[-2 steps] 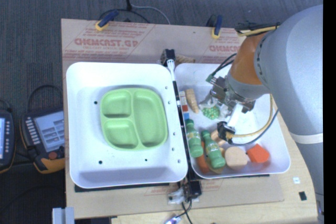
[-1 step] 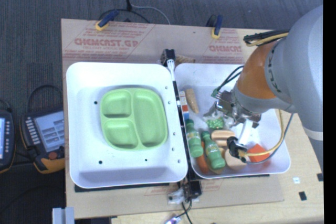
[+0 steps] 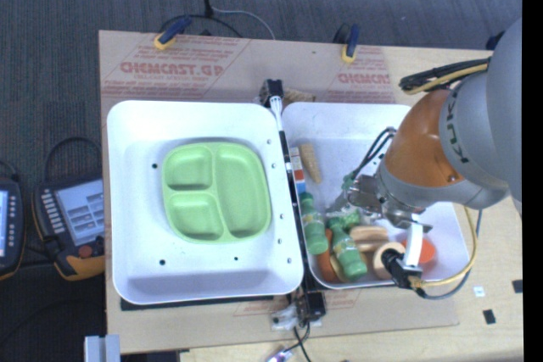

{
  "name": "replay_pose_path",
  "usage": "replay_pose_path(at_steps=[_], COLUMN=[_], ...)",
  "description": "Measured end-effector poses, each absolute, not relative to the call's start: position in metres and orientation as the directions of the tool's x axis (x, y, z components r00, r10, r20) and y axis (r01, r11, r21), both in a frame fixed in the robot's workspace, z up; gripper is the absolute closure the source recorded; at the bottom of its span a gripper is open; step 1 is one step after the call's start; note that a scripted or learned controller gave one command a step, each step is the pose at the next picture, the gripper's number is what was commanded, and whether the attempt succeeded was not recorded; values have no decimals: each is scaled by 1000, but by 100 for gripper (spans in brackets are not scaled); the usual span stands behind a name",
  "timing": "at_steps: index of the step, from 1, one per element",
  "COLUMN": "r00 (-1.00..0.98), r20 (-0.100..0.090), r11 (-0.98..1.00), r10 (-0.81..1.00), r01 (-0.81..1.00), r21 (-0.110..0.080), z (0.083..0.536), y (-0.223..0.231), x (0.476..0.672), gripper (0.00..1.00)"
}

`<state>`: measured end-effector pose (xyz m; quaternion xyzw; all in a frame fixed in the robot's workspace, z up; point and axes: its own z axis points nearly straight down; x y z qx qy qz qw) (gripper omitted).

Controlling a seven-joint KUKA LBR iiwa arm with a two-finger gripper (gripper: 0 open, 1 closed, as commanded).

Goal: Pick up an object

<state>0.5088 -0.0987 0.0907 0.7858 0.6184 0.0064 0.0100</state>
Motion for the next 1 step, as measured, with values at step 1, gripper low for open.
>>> replay_pose_path(at_steps=[1], r00=[-83], r20=[-11], r11=[83], r10=[996], r01=[996], r21=[25], z=[91], y=[-100], x=[491], gripper=[100])
